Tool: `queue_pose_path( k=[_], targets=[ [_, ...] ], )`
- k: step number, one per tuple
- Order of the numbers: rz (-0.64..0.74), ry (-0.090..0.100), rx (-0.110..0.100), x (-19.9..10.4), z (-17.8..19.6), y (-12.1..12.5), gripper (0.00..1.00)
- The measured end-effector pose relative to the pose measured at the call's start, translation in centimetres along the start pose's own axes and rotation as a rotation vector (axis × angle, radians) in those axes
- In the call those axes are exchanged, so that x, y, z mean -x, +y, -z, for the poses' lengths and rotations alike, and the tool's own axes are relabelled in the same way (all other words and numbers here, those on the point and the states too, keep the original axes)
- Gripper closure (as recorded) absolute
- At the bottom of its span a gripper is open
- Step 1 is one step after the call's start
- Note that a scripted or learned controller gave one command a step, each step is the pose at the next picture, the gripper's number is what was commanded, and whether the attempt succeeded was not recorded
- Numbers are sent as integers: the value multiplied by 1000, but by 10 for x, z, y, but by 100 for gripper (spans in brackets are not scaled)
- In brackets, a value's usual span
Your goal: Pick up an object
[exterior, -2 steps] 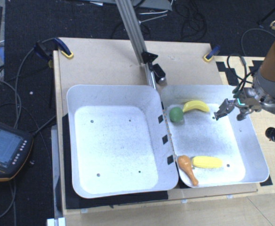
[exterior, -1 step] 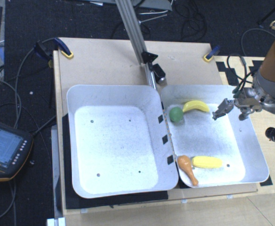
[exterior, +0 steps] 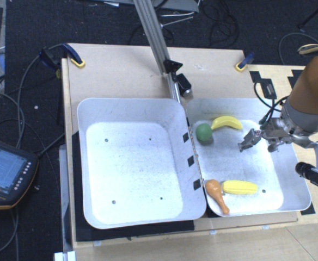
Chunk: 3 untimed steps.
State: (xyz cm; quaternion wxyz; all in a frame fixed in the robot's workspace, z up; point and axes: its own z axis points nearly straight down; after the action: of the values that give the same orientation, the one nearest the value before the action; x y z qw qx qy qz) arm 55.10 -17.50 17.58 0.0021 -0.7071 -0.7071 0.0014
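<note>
The right bin (exterior: 289, 200) holds a yellow banana (exterior: 226, 123), a green ball (exterior: 204, 133), a yellow corn cob (exterior: 239, 187) and an orange carrot-like toy (exterior: 217, 196). The banana and ball lie at the bin's far left. The corn and orange toy lie near its front left corner. My gripper (exterior: 260, 143) hangs over the middle of the right bin, right of the banana and above the corn. It is open, with nothing between its fingers.
The left bin (exterior: 93, 113) sits beside the right one, their rims meeting at a ridge (exterior: 194, 162). A slanted metal pole (exterior: 159, 42) rises from behind the bins. Yellow clamps (exterior: 77, 62) mark the bench's far corners.
</note>
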Motion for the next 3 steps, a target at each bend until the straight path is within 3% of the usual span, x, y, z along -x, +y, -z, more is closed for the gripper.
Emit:
queue_pose_path(
  k=[2,3],
  targets=[
    [0,0,2,-4,-82,5,0],
    [0,-1,4,-3,-70,6,100]
  ],
)
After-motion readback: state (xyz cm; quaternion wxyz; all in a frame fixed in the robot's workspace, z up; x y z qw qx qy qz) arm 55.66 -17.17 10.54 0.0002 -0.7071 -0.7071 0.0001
